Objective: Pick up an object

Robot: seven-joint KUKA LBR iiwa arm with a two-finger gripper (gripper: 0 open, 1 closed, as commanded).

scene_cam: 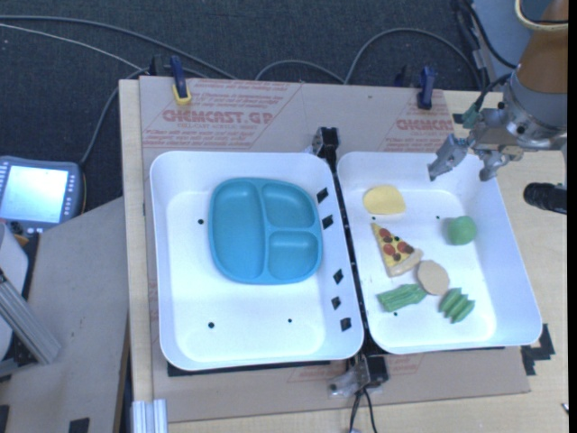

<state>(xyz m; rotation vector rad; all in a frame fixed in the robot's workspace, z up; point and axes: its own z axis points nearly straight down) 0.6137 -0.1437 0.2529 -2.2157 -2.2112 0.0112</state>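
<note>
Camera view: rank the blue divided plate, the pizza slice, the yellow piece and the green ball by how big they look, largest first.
1. Blue divided plate, by far.
2. Pizza slice.
3. Yellow piece, close to the slice, so unsure.
4. Green ball.

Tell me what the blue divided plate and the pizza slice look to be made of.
Blue divided plate: likely moulded plastic, smooth with a soft sheen on its ridges. Pizza slice: probably a plastic or rubber toy, matte, with flat painted-looking toppings; the exact material can't be told.
</note>
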